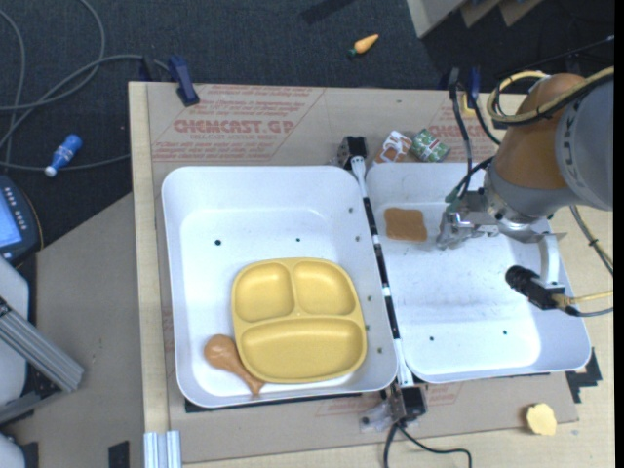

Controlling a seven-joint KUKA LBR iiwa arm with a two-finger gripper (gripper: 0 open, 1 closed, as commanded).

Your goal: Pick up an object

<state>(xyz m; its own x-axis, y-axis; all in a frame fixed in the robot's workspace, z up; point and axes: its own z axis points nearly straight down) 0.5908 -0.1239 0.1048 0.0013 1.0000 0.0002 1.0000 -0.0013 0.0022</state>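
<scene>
Nearest the camera, a small yellow lump (pixel 540 418) lies on the table by the near right corner, just beyond the right bin (pixel 468 354). In the left bin (pixel 195 261) a yellow divided plate (pixel 297 320) rests with a tan drumstick-shaped toy (pixel 230 359) touching its near left edge. The likely target is the flat brown piece, like a slice of toast (pixel 406 224), lying in the far left part of the right bin, close to the wall between the bins. The gripper (pixel 456 230) sits low just to its right, near it; whether the fingers are spread or closed I cannot tell, and nothing shows between them. The slice looks thin, light and probably fairly stiff, so it offers little height to catch; pinching it across opposite edges seems wisest. It is nearly square, lying flat, its slightly longer axis running left to right.
</scene>
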